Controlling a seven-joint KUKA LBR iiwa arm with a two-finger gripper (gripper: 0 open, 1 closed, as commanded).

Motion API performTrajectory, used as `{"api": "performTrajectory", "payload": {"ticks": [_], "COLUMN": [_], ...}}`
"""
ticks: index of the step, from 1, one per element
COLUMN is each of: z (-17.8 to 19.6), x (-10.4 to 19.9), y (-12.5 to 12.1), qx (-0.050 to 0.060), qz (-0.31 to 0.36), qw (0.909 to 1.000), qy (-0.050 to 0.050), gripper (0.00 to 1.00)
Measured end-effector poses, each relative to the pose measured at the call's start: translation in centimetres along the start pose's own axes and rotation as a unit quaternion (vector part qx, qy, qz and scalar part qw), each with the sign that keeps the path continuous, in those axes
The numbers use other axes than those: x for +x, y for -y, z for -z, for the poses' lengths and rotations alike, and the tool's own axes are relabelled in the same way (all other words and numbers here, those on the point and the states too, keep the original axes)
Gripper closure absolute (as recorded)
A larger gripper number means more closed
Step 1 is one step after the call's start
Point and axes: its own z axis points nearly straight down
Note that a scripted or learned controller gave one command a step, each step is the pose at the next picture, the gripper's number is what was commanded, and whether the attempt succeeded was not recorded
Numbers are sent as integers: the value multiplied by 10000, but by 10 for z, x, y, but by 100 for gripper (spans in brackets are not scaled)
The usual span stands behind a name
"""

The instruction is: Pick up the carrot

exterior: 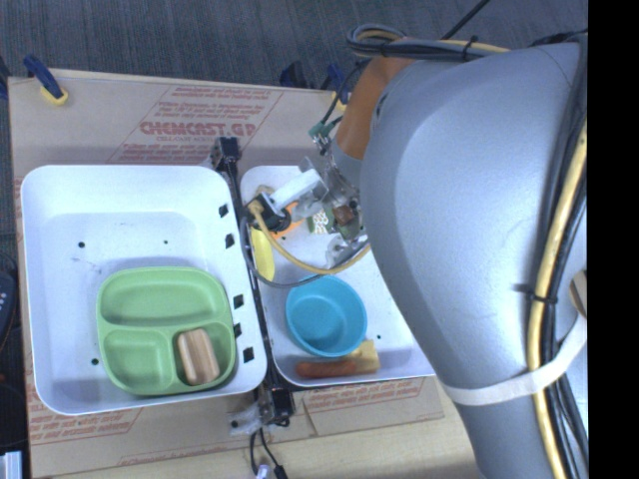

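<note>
One arm (469,218), grey w/ orange band (364,98) above the wrist, enters from view right. Its bulk covers the region right of the blue bowl (325,315). The wrist slants down and toward view left, placing the gripper (334,216) above the bowl in the view, over the far part of the right bin (278,180). Gripper state: cannot tell, since open vs. closed is not resolvable here. No item is visibly held.

Surface: two shallow white bins side by side on a cardboard sheet (150,118) w/ red print. Grey carpet (150,18) lies beyond the sheet. A blue clamp (45,78) sits at the sheet's corner, far up-left of the bowl.

Ref. item is the blue bowl, upright in the right bin.
- Carrot (327,369): lies flat just below the bowl in the view, long axis approx. left-right, at the bin's near wall. The bowl is between it and the gripper, so the two are well apart.
- Yellow block (366,353): at the carrot's right end, below-right of the bowl.
- Yellow elongated item (263,252): up-left of the bowl, by the bin's left wall.
- Left bin (120,208): left of the bowl. It holds a green divided plate (150,307) w/ a tan bun-like piece (196,355) in the compartment nearest the bowl.
</note>
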Motion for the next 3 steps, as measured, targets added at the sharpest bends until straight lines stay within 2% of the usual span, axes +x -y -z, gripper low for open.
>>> {"api": "performTrajectory", "payload": {"ticks": [1,2,3], "z": [1,-102,-91], "x": [44,9,10], "y": [-46,-54,-52], "qx": [3,16,57], "qz": [798,174,242], "qw": [9968,9998,9997], "qy": [-14,22,50], "gripper": [0,0,100]}}
